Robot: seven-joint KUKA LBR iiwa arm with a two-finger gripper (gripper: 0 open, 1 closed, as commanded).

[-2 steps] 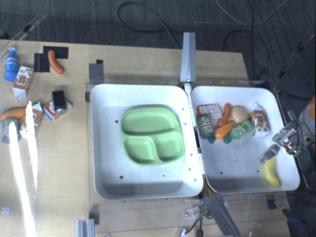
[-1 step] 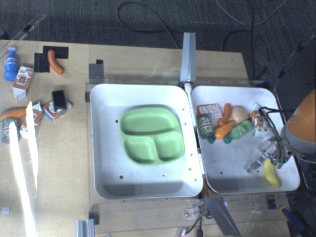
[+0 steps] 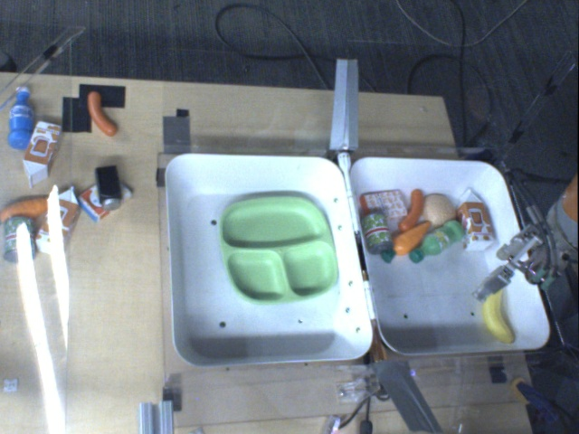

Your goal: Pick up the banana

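Observation:
The banana (image 3: 497, 319) is small and yellow and lies in the right bin (image 3: 425, 319) near its front right corner. My gripper (image 3: 507, 268) hangs just above and behind the banana at the bin's right side, fingers pointing left and down. One finger (image 3: 491, 285) reaches close to the banana's upper end. Nothing shows between the fingers. The grey arm enters from the right edge.
Toy food is bunched at the back of the right bin: a carrot (image 3: 412, 236), a green bottle (image 3: 441, 241), a small carton (image 3: 476, 221). The left bin (image 3: 194, 324) holds a green divided tray (image 3: 274, 245). Loose items lie on the bench at far left.

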